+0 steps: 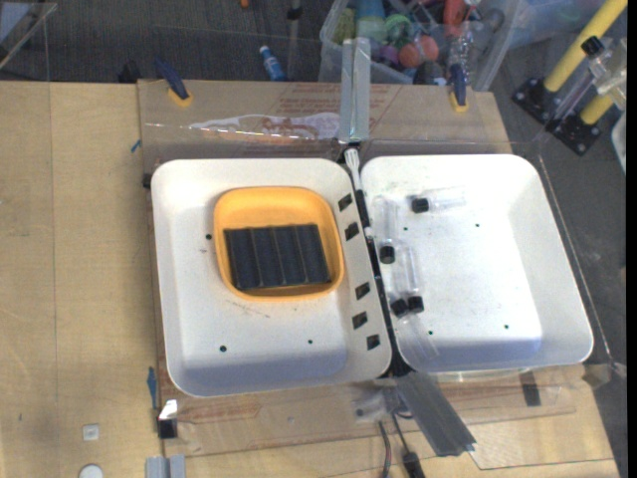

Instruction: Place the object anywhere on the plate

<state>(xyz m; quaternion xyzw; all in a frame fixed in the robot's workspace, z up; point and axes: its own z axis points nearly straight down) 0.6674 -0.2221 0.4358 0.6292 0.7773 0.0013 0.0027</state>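
Observation:
An orange, rounded-square plate sits in the left white bin, toward its back half. A dark grey, ribbed rectangular object lies flat on the plate, covering most of its floor and reaching close to the front rim.
The right white bin holds small clear pieces with black caps along its left wall and near its back. A ridge with black tabs divides the bins. A clear tub of colourful toys stands behind the bench.

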